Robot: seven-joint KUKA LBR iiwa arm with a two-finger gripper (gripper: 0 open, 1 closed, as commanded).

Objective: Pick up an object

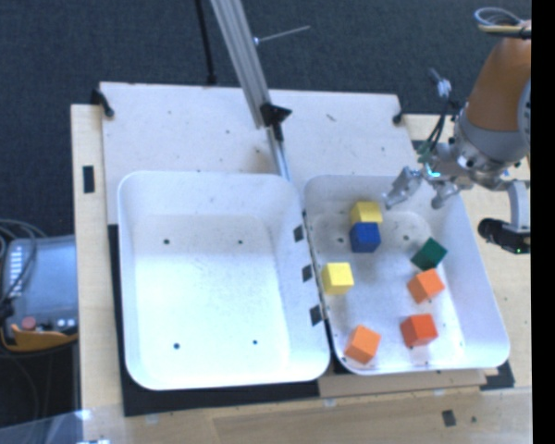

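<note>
Blocks are sitting in the right bin (481, 340), frame centre-right: yellow block (366, 213) touching blue block (365, 237). Gripper (424, 191) is hovering at the bin's upper edge, jaws spread, gripping nothing.

One fixed camera sits high above the surface (194, 128), looking down at a slant from fairly far off. It takes in both white bins: the left bin (134, 248) and the right bin (481, 313) beside it, with dark floor beyond the surface's far edge.
</note>
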